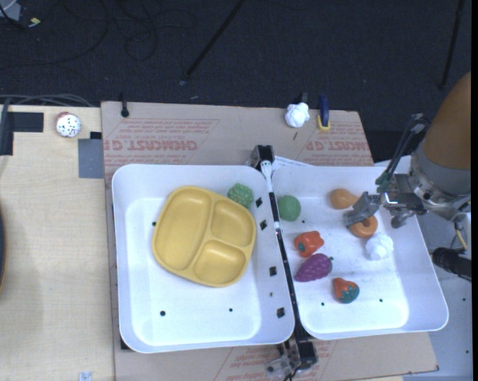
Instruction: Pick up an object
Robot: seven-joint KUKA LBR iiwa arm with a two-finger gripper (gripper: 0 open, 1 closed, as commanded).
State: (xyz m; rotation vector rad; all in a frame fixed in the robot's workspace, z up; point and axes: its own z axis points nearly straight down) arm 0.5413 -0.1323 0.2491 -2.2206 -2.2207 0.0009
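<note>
From the overhead camera you saw the gripper [364,210] low in the right bin [414,308], its dark fingers closing around the top of an orange round fruit [364,227] near the bin's far right side. That fruit showed no clear long axis. A white lump [379,247] lay just beside it.

Red print "CHEMCAST", upside down, on cardboard sheet [223,129] under bins; repeats at right, other print illegible.
</note>
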